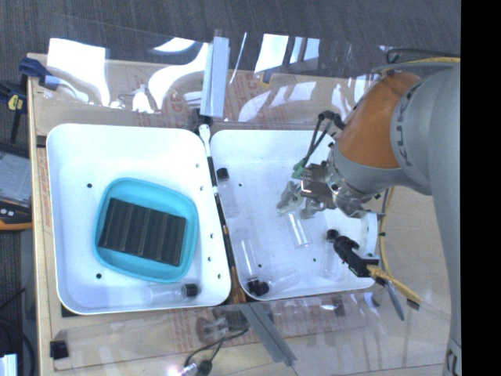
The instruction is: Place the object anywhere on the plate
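Pincer point(291, 200) low over right bin point(258, 151); finger spread indeterminate. Clear vial point(297, 230) just below pincer on bin floor. Blue plate point(145, 228) in left bin point(66, 151), well apart. No legible writing.

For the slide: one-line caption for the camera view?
KUKA gripper over clear vials in the right bin; blue plate with a dark ridged insert waits in the left bin.

We see two white bins point(133, 143) on a tan bench point(329, 327); far from the jaws, a light-blue plate point(109, 202) carries a dark ribbed block point(145, 230). Just beside the jaws lies a clear vial point(297, 230); above them, the arm point(407, 124) is grey, banded orange.
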Robot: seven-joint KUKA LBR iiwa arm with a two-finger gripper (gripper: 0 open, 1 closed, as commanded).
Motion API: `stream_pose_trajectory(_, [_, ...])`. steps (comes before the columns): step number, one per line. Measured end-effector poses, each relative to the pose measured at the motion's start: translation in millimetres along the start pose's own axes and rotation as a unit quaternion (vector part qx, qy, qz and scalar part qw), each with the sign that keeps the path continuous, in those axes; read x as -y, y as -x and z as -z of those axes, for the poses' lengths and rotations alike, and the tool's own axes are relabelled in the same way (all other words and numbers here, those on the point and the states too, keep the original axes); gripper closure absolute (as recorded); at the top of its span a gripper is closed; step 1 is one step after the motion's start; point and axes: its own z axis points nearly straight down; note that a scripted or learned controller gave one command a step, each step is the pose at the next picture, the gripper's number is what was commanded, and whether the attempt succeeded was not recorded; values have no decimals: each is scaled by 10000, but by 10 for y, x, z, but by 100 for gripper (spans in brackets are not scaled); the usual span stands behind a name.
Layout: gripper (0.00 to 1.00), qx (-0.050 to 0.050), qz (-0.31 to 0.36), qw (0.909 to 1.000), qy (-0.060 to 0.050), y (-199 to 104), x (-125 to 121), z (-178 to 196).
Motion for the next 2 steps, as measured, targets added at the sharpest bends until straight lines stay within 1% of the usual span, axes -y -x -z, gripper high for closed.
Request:
stream_pose_trajectory(1, [100, 5, 650, 9979, -16, -600, -145, -308])
stream_pose_trajectory(2, [100, 9, 814, 9967, -1, -1244, -109, -47])
